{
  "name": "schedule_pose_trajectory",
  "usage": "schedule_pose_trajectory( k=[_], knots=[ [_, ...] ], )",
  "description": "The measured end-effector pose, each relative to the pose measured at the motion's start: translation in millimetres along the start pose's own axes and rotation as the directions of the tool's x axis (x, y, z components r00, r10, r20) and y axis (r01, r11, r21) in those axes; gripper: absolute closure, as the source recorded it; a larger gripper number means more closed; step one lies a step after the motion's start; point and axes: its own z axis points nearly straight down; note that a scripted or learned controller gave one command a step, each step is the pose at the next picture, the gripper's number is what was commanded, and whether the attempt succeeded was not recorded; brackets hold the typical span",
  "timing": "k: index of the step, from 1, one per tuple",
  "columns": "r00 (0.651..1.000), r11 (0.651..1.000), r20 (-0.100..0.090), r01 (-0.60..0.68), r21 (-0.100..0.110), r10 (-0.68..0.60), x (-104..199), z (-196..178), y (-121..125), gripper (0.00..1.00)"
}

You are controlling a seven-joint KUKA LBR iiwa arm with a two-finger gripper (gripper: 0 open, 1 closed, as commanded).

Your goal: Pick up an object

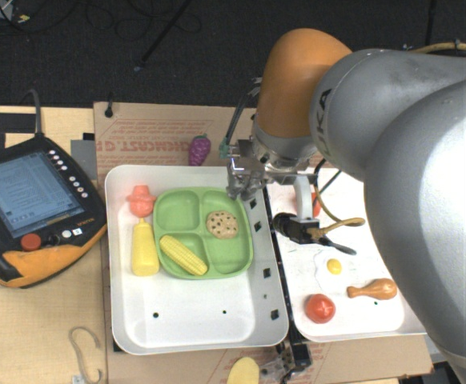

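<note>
My gripper [240,181] hangs over the far right corner of the left bin [185,326], just above the rim of a green divided plate [178,212]. On that plate lie a cookie [222,224] and a corn cob [183,254]. Left of the plate sit a yellow bottle [144,248] and a pink-red toy [141,201]. The right bin [353,326] holds a red tomato [320,307], a drumstick [373,290] and a fried egg [333,266]. Nothing is seen held in the gripper.
Purple grapes [199,149] lie on the cardboard behind the left bin. A yellow lemon [243,370] sits in front of the bins. A tablet pendant [33,206] rests at the left, with a metal hook [85,346] near the front. The big grey arm covers the right bin's far side.
</note>
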Motion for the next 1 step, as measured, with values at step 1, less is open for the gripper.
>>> schedule_pose_trajectory(
  k=[1],
  knots=[
    [1.0,1.0,0.0,-0.003,-0.002,0.003,-1.5,-20.8,-3.3,1.0]
  ],
)
